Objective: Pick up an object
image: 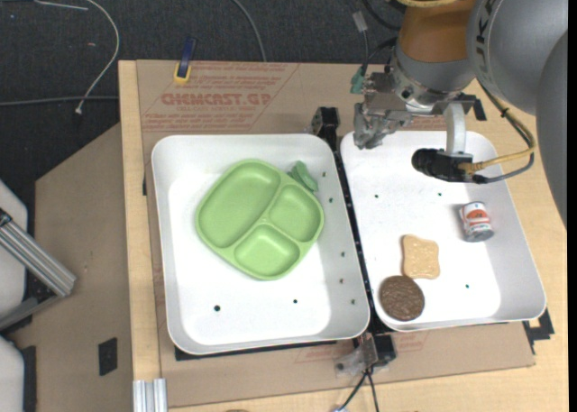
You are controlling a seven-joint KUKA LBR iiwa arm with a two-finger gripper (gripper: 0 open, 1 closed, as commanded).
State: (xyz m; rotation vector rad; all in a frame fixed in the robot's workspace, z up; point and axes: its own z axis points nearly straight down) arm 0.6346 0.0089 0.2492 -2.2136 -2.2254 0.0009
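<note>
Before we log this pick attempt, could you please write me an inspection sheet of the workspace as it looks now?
Surface: left bin and right bin, both white, on a printed cardboard sheet.
Job's things: green divided plate in the left bin, with a small green piece by its far right corner; small can, tan slice and brown disc in the right bin.
Clutter: blue and yellow clip at the cardboard's far edge.
Grippers: hand over the right bin's far left corner, away from every object.
Cables: pale cables on the floor beyond the bench.
Surroundings: dark floor; metal rail at the left.
</note>
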